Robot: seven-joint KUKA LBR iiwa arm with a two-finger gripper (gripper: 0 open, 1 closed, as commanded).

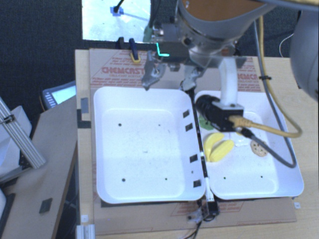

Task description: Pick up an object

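Red block letters reading "CHEMCAST" (pixel 121 70) run across the brown board (pixel 112 68) behind the 2 white bins; a second run of red letters shows at the board's right end, cut off by the arm. Fainter red print also marks the board's front strip below the bins, too small to read.

The worktop (pixel 55 148) carries the left bin (pixel 144 143), whose floor shows only small dark dots, and the right bin (pixel 259 183), which holds the objects. A yellow, banana-like piece (pixel 218 148) lies near the divider (pixel 199 143) between the bins, smooth and curved, in 2 lobes. Just to its right sits a small round brown cookie-like item (pixel 258 149) with darker specks. A bit of green (pixel 205 122) peeks out from under the black fitting above the yellow piece; what it is cannot be told.

The hand (pixel 169 78) hangs over the back rim of the bins, above the divider, well apart from the yellow piece and the cookie. Its 2 metal fingers (pixel 152 76) point down and stand apart, with nothing between them. A cyan light glows on the body just above them. A white post with a black fitting (pixel 219 114) and a yellow cable (pixel 269 128) reaches into the right bin beside the objects.
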